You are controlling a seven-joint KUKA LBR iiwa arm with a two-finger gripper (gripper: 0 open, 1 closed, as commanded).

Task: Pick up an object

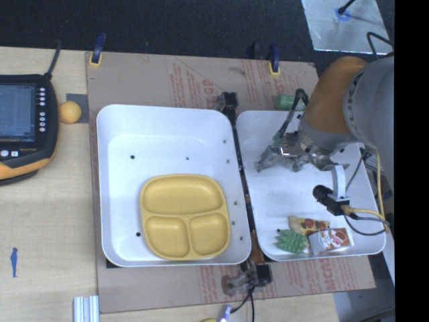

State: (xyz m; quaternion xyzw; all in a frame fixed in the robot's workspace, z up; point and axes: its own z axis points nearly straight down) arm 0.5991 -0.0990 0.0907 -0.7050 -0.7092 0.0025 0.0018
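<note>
The grey arm (365, 106), with its orange band, reaches in from the right and hangs over the upper part of the right bin (268, 200). Its tool (285, 154) sits low above the bin floor near the bin's upper left — metal parts splay out to either side there, but whether they are apart or together I cannot tell. Nothing is seen caught in the tool.

The things to pick lie at the near end of the same bin, well apart from the tool. A green knobbly object (291, 241) sits nearest the bin's middle; just beside it on the right lies a small white and red packet (333, 239), and a flat piece with yellow and red on it (305, 223) touches the top of both. A black cable end (326, 198) hangs off the arm between the tool and this cluster.

The left bin (120, 146) holds a yellow divided tray (185, 215), lying flat in the bin's near half, with one long compartment at the top and two smaller ones below.

Both bins rest on a brown cardboard sheet (167, 79) on the table (40, 233). On the far left of the table sits a control pendant (23, 126) with a grey screen — a small orange ball (70, 111) lies just beside it.
</note>
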